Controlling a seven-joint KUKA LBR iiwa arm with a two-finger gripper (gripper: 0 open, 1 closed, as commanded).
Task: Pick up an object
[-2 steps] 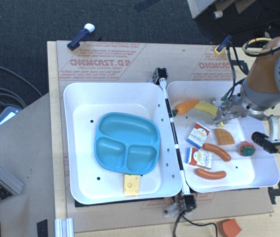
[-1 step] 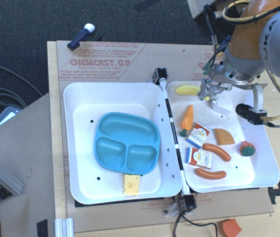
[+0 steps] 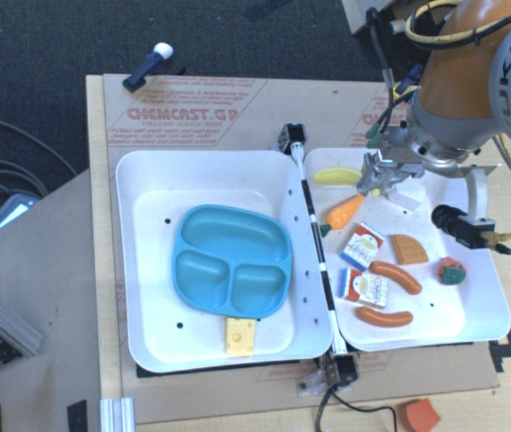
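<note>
Red print on the cardboard sheet along the bench's far edge reads approx. "CHEMCAST GP" (last letters unsure); smaller lines under it too blurred to read. More red print near the sheet's far right corner, cut off by the arm, illegible. Two small packets in the right bin carry printing, unreadable.

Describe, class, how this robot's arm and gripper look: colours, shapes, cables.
The arm is bulky and rounded, grey with a glossy orange band above the wrist. Yellow and black cables loop beside it. Below sits a silvery metal wrist block, ending in the gripper, small, grey and angular. A black cylindrical part juts from a pale bracket alongside.
</note>
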